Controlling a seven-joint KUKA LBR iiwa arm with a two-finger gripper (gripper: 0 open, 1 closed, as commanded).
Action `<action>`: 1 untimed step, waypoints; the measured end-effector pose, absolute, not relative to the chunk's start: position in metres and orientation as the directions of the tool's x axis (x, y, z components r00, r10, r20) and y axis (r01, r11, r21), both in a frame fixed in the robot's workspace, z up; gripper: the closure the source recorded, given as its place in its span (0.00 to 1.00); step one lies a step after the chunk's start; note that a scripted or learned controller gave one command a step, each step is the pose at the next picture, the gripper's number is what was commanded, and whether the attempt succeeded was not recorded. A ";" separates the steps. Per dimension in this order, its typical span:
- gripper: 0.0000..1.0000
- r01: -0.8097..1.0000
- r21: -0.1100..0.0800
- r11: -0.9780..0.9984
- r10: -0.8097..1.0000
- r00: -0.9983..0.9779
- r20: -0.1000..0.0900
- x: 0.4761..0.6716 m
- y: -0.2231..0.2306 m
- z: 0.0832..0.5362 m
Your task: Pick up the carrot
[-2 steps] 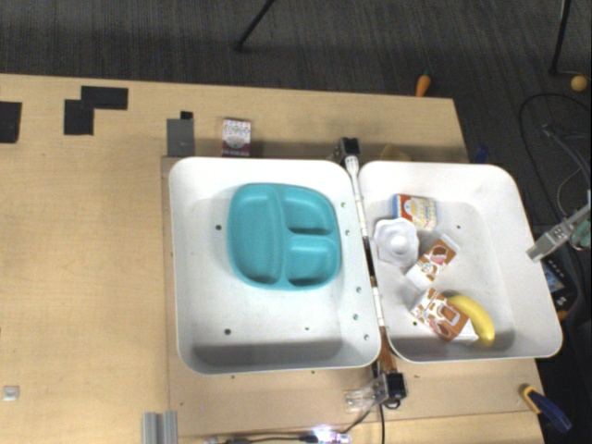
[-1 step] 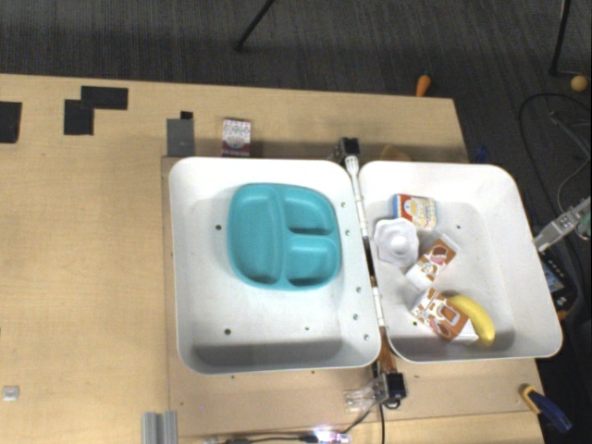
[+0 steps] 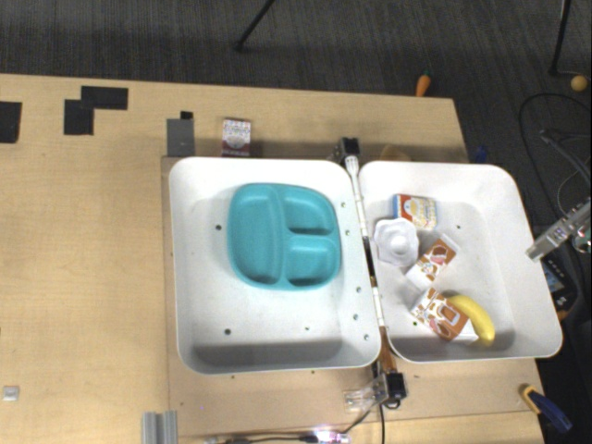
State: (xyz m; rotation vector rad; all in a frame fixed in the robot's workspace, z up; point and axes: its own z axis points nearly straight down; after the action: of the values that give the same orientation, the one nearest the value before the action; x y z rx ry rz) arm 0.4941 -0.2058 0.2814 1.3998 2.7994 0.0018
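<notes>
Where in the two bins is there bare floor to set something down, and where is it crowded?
Left bin: bare floor all round the teal plate, widest along the near wall. Right bin: bare strip along its right wall and far right corner. Crowded beside the divider, where cartons, a white cup and the banana cluster.

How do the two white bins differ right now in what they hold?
The left bin holds one thing, a teal divided plate lying flat near its middle. The right bin holds several small items bunched toward its left half: a banana, small printed cartons and a white cup. Both bins are shallow, white, round-cornered and sit side by side.
</notes>
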 end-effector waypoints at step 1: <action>1.00 0.798 0.014 0.603 0.798 -0.602 -0.021 0.498 -0.205 0.295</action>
State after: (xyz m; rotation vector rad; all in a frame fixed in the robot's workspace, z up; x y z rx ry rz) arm 0.4977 -0.2054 0.2951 1.3893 2.7896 0.0044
